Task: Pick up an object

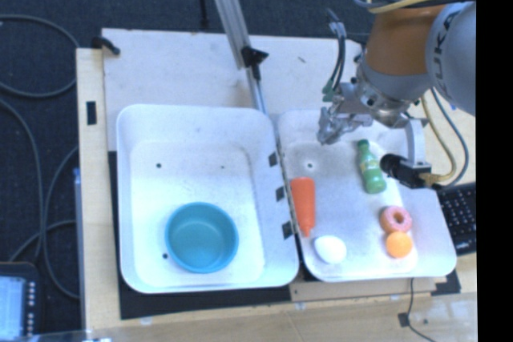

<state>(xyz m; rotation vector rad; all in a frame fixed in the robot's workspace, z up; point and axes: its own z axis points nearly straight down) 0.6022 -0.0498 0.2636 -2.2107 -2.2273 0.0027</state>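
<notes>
In the right bin (449, 252) lie an orange carrot (303, 203), a white egg-shaped object (329, 249), a green bottle (370, 168), a pink doughnut (396, 218) and an orange ball (398, 244). My gripper (329, 130) hangs over the bin's far left part, above bare floor, left of the green bottle and up from the carrot. Nothing shows between its fingers. The grey arm with its orange band comes in from the upper right.
The left bin (136, 132) holds a blue bowl (201, 236) near its front. A slanted metal rail (228, 4) runs from the top down to the gap between the bins. A black keyboard (458, 212) sits at the right edge.
</notes>
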